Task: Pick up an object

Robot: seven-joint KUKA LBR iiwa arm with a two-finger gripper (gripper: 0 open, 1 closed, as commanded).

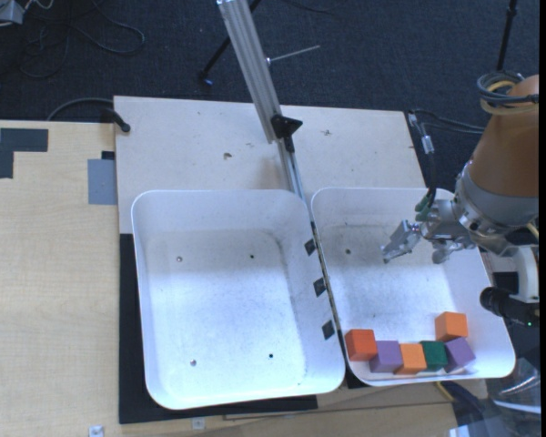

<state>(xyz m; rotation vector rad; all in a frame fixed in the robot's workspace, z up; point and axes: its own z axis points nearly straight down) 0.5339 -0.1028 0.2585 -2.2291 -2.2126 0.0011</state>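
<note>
No readable writing or brand mark shows on anything in view; the only pattern is a small black-and-white checker at the top end of the slanted metal rail (255, 66). The tabletop (45, 271) is pale wood at nine o'clock, with a few grey patches near its upper left. The left bin (155, 209) is a shallow white tray with faint dark specks on its floor. Just beside it, the right bin (396, 196) holds the blocks, clustered at its five o'clock corner: an orange cube (361, 343), a purple cube (386, 356), a second orange cube (412, 357), a green cube (434, 353), another purple cube (459, 352) and a raised orange cube (451, 324). They are small, matte, plain-faced, mostly touching in a row. The hand (413, 241) hangs at the bin's one o'clock, well apart from the blocks, pinching nothing; whether its prongs are spread cannot be told.
</note>
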